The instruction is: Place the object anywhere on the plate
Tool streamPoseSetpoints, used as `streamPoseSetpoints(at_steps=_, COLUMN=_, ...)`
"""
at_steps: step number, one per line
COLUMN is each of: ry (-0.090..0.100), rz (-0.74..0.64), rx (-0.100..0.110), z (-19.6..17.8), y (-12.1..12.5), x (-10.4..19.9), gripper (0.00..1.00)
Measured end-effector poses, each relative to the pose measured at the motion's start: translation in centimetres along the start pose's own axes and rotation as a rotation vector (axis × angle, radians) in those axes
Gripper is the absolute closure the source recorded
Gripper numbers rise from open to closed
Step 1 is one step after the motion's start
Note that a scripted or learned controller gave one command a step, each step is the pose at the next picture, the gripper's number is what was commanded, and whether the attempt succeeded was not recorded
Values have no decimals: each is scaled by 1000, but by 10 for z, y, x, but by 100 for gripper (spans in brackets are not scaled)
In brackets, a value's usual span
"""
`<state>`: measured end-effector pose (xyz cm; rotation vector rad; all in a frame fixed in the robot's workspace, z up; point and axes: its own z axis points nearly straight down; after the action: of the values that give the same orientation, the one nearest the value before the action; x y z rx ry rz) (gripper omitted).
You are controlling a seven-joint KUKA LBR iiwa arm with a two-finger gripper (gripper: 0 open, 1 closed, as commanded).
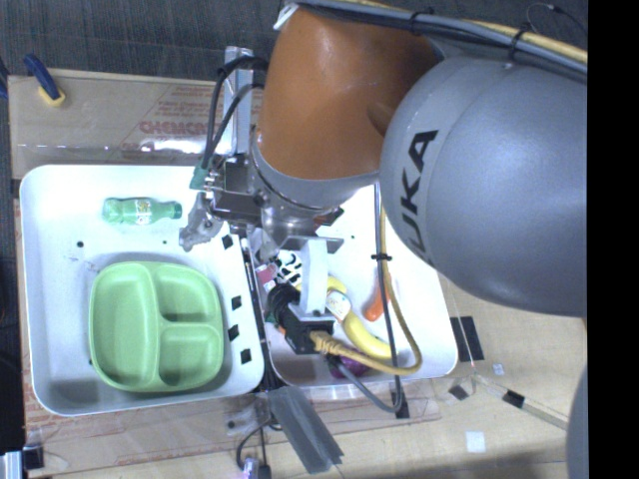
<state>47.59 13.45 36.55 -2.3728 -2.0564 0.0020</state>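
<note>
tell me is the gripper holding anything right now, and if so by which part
Nothing can be seen held by the gripper. The green bottle lies on the floor of the left bin, close beside the gripper.

Open white floor lies between the green bottle (pixel 140 210) and green plate (pixel 155 327) in my left bin (pixel 40 267). My arm (pixel 479 168) covers the right bin (pixel 424 307).

"UKA", perhaps of KUKA, on grey arm (pixel 499 148)
</note>
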Motion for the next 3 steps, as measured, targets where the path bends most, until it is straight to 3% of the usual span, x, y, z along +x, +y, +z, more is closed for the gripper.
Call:
streamPoseSetpoints(at_steps=1, ry=-2, rz=-13, rx=6, z=-9, y=-1, x=2, gripper=100)
streamPoseSetpoints(at_steps=2, ry=-4, rz=521, rx=5, z=82, y=-12, x=74, gripper=100)
streamPoseSetpoints(at_steps=3, ry=-4, rz=903, rx=2, z=172, y=-12, x=81, gripper=100)
